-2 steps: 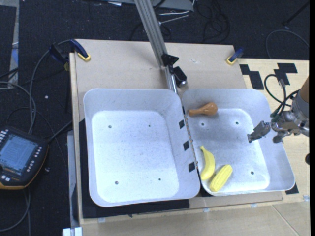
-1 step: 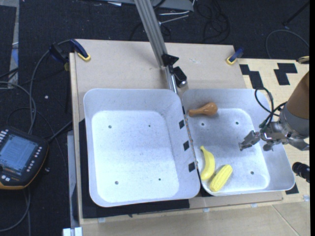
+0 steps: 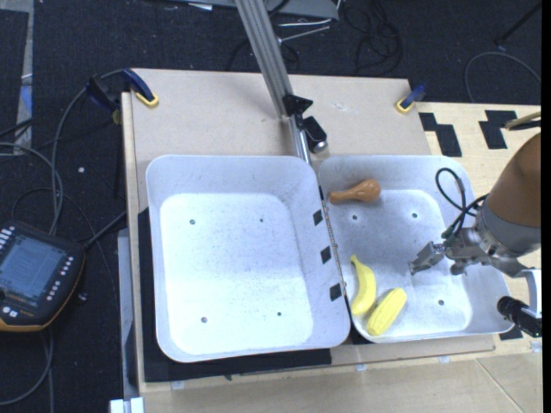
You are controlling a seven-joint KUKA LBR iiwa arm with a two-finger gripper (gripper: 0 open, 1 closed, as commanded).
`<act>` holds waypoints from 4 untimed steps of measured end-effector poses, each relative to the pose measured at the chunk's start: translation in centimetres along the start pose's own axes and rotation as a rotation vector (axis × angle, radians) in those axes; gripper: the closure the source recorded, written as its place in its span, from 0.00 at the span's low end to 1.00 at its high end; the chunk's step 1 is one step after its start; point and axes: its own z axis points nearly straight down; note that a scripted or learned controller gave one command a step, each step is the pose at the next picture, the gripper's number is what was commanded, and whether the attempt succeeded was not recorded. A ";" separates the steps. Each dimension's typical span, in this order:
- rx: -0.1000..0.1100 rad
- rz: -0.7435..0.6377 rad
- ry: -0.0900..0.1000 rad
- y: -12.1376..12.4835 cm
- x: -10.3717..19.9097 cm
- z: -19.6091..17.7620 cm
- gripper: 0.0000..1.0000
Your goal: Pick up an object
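- The right bin (image 3: 448,183) contains three objects: a yellow banana (image 3: 362,285), a yellow corn cob (image 3: 386,311) and a brown drumstick-shaped toy (image 3: 355,193).
- The banana lies near the left wall of this bin, in the front part, and it is curved.
- The corn cob lies just beside the banana, on its right and a bit closer to the front wall; they look touching at the lower end.
- The drumstick toy lies near the back wall of the same bin, well apart from the two yellow objects.
- The gripper (image 3: 428,259) is above the floor of the right bin, to the right of the banana and corn. Its fingers are slightly apart and nothing is between them.
- The left bin (image 3: 172,175) stands beside it; their edges overlap in the middle.
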 end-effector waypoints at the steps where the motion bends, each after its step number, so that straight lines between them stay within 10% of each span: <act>1: -0.004 0.000 -0.001 0.1 0.0 -1.2 1.00; 4: -0.007 -0.001 -0.002 -0.1 0.1 -15.9 1.00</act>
